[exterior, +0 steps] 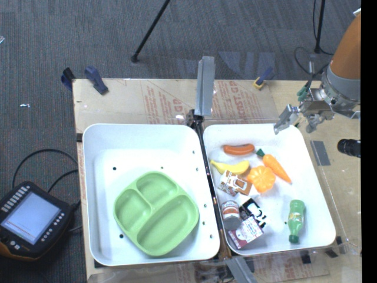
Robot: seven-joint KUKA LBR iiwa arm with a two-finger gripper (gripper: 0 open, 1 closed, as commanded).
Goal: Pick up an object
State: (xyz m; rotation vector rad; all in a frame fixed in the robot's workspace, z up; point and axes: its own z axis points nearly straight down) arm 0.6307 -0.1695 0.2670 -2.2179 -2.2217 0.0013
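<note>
The pincer (293,118), fingers apart and holding nothing, hangs above the right bin's (321,175) far rim, clear of the carrot (277,167).

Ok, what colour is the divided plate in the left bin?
Light green. The divided plate shows plainly in the camera view, lying in the white left bin.

Plate (156,213) in left bin (94,158); toys in right bin (312,175)

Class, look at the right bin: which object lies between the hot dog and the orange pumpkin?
In the camera view, the yellow banana lies between the hot dog and the pumpkin.
</note>
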